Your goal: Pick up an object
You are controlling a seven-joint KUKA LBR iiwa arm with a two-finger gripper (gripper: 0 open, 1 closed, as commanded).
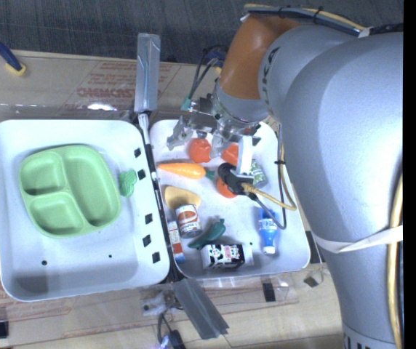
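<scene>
Arm [339, 122] (grey) – right bin [295, 246]: carrot [182, 170], can [188, 220].

Fixed overhead camera, slanted down on both bins [4, 195]

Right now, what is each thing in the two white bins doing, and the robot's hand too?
Green plastic divided plate: lying flat in the left bin.
Orange plastic carrot: lying on its side in the right bin.
Small red-and-white can: tipped over.
Blue-and-white tube: lying down.
Orange round fruit: resting right under the gripper.
Gripper: low over the right bin's far end.
</scene>
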